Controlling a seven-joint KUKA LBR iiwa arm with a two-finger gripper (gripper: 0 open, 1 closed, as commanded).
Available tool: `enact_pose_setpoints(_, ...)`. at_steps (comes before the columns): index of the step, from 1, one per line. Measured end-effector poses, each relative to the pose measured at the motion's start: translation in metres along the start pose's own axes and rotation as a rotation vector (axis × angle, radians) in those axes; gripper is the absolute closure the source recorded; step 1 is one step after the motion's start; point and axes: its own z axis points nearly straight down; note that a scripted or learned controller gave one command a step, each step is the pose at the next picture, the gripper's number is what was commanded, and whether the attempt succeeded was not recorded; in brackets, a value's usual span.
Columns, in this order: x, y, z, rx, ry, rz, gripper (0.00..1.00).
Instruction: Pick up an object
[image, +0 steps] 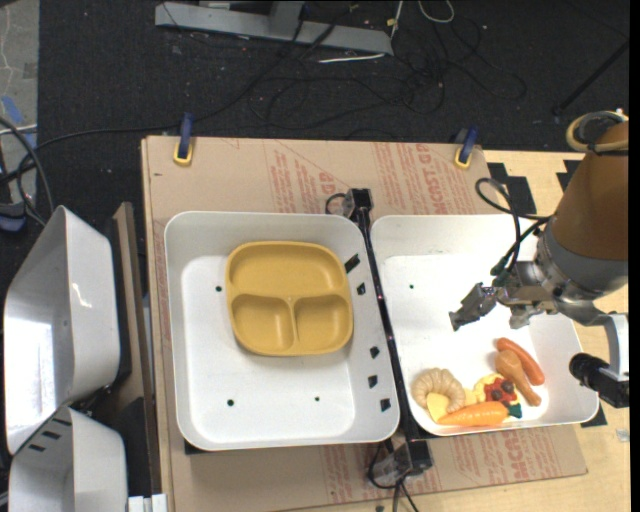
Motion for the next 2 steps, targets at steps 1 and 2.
enact_pose_setpoints(1,0.000,0.002,-0.005,-0.011,-0.002,-0.002,0.00)
enact_pose_setpoints(2,-0.003,-0.001,0.039,-0.007,-0.001,0.001,0.00)
